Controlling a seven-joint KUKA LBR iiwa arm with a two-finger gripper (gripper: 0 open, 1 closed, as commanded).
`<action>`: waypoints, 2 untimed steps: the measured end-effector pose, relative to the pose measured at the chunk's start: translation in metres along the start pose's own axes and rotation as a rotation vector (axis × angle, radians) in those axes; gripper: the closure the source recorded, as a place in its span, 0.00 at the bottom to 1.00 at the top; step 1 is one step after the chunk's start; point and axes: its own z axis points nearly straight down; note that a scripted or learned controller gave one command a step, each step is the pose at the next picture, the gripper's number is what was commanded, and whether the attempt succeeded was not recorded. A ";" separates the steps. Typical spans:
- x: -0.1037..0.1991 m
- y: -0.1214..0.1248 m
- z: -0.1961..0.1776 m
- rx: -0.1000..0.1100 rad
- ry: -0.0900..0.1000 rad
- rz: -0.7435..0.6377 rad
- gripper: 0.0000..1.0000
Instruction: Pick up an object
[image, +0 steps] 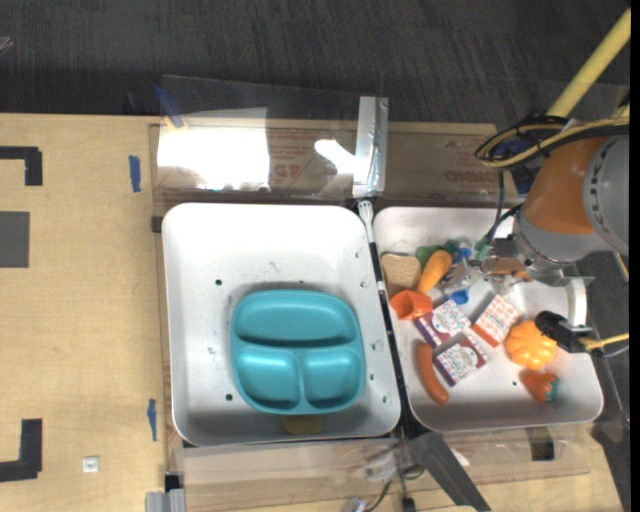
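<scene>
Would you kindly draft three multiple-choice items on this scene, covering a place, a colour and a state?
1. Where does the divided tray lie?
A. left bin
B. right bin
C. on the cardboard

2. What colour is that tray?
A. red
B. teal
C. yellow

3. How does the tray sit?
A. flat, compartments up
B. flipped over
C. leaning on the wall

Key: 1 A, it rests in the left bin, while the right bin holds small toys. 2 B, its surface is plainly teal. 3 A, its three hollows face the camera.

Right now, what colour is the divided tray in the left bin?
Teal; the divided tray shows clearly in the camera view.
</scene>
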 end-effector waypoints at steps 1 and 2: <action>0.008 0.015 0.000 0.002 -0.001 -0.032 0.00; 0.062 0.033 -0.001 -0.001 0.001 -0.033 0.00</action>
